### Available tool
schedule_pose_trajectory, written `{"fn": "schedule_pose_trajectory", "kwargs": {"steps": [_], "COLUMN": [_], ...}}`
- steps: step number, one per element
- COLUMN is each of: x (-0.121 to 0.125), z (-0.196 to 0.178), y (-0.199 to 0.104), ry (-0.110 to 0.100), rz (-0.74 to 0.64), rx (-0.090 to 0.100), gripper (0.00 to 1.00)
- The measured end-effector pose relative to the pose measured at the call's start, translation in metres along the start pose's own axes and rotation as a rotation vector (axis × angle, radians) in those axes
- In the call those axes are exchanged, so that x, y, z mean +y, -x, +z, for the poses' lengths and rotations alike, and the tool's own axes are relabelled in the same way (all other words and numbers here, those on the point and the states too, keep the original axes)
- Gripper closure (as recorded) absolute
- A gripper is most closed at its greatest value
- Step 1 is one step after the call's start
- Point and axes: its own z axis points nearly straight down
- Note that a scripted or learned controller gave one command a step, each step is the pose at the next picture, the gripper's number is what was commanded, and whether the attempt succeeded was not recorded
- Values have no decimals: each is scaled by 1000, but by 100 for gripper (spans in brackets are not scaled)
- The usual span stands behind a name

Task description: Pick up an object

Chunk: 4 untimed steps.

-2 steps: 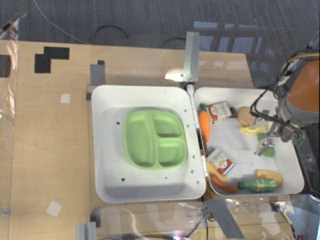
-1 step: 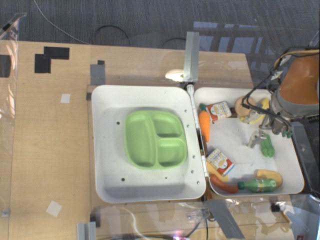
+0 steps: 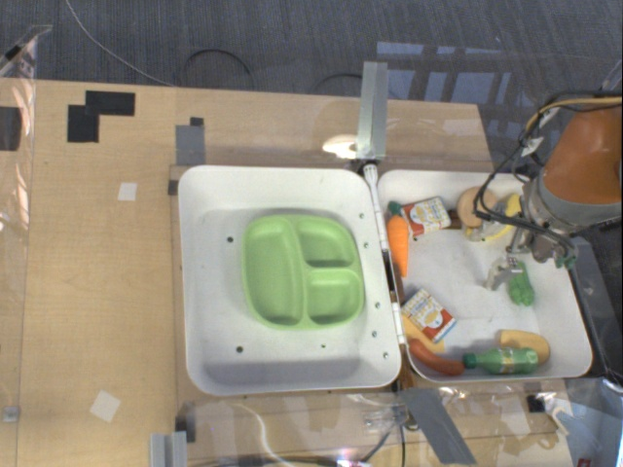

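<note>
Two bins, and the gripper (image 3: 505,275) hangs at the right bin's (image 3: 574,353) three o'clock, nudging a green pickle (image 3: 522,289), jaw spread impossible to tell.

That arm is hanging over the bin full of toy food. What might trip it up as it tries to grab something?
1. The gripper sits beside a small green item near the right bin's wall; that wall may block a finger.
2. Along the near edge, the green bottle, red sausage and small carton lie close together, so a grab there may nudge neighbours.
3. The carrot lies against the divider, which leaves little room.
</note>
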Motion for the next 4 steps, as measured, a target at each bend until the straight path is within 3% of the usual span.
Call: {"fn": "schedule_pose_trajectory", "kwargs": {"steps": [1, 2, 3, 4], "x": [0, -1, 56, 15], "z": [0, 0, -3, -18], "y": [-11, -9, -45, -74], "ry": [0, 0, 1, 3], "rz": [-109, -348, -548, -1014], "rx": [0, 0, -3, 3], "gripper": [0, 0, 0, 0]}}
